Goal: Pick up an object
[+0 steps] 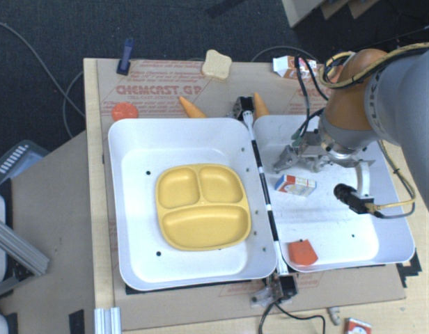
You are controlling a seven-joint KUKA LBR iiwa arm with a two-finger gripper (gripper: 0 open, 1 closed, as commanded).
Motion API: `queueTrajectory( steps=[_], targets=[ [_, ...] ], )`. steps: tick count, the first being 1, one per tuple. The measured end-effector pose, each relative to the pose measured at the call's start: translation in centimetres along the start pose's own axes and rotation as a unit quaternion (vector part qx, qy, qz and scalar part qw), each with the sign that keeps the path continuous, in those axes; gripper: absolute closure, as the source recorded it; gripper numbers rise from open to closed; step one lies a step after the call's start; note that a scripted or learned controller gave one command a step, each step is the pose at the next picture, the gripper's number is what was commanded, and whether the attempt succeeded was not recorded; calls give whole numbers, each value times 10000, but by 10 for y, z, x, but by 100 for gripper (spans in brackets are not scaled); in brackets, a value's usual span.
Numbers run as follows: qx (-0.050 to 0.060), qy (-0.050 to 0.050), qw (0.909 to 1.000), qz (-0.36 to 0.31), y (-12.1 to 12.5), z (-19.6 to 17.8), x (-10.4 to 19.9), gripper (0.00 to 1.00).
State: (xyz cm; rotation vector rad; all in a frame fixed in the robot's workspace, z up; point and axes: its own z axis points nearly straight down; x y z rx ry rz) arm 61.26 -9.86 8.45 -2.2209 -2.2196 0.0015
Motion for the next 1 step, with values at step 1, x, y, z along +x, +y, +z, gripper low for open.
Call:
queueTrajectory(
  steps=[1],
  targets=[
    [0, 0, 10000, 2, -22, 0, -14, 0]
  ],
)
